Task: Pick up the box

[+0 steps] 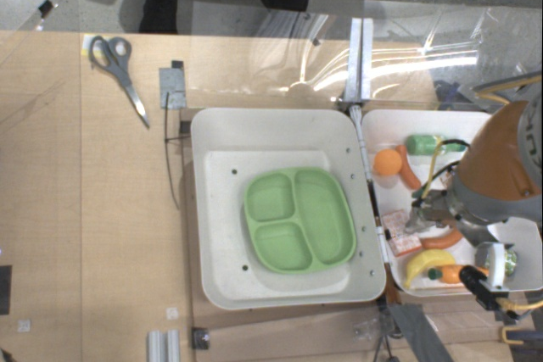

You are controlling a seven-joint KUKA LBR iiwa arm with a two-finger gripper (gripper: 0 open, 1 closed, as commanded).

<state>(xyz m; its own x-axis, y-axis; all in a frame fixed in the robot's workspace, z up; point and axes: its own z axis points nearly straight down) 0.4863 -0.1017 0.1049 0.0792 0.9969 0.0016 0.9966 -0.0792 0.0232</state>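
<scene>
The gripper (418, 216) hangs low in the right bin (501, 288), and whether it is spread or pressed together cannot be told. The box (399, 235), a small flat red-and-white packet, lies at the bin's left edge, just beside the gripper. A banana (424, 264) lies just below it, and an orange ball (388, 162) farther up.

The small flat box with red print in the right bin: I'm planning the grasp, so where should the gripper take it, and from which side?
The small flat white-and-red box lies flat against the right white bin's left wall, beside the yellow banana. Probably best from straight above, pinching its two long edges; the gripper hovers just right of it.
</scene>
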